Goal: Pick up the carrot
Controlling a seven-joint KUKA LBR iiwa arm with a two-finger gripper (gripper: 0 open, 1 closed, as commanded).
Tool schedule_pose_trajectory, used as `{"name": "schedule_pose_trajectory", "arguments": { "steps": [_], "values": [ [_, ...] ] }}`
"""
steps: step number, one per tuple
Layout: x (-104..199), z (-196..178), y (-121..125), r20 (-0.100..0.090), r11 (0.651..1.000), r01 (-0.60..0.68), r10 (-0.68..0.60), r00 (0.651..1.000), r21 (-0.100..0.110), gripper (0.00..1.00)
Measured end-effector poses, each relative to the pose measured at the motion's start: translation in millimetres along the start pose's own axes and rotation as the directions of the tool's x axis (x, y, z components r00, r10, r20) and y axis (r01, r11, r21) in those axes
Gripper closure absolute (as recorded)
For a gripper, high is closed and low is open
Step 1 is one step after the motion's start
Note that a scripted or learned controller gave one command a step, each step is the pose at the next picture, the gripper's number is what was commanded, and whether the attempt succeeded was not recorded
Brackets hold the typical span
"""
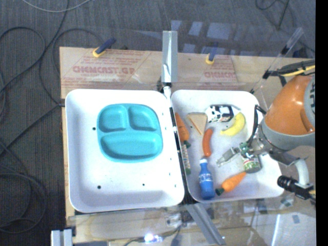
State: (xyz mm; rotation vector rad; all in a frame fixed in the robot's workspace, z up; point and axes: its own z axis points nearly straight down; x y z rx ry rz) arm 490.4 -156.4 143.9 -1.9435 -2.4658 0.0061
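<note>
You are at the approach step: the gripper [229, 157], fingers apart and holding nothing, hangs just above the carrot [233, 181]; lower it astride the carrot

Two white bins [77, 188] stand on the desk [72, 65]. One blue compartment plate [130, 131]. Three carrots [231, 182]: at the right bin's left wall, at its centre, and near its front. One blue bottle [206, 177]. One banana [234, 125]. One black-and-white item [220, 113]. One tan wedge [197, 122].
</note>
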Motion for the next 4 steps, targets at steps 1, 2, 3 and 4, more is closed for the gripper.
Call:
{"name": "schedule_pose_trajectory", "arguments": {
  "steps": [1,2,3,4],
  "values": [
    [-20,54,-9,0.002,0.947,0.322,-0.322,0.947,-0.009,0.0],
    [-39,33,-14,-0.004,0.93,0.368,-0.368,0.93,-0.007,0.0],
    [-68,-75,-2,0.003,0.871,0.491,-0.491,0.871,-0.006,0.0],
    [-57,47,-18,0.003,0.852,0.524,-0.524,0.852,-0.005,0.0]
  ]
}}
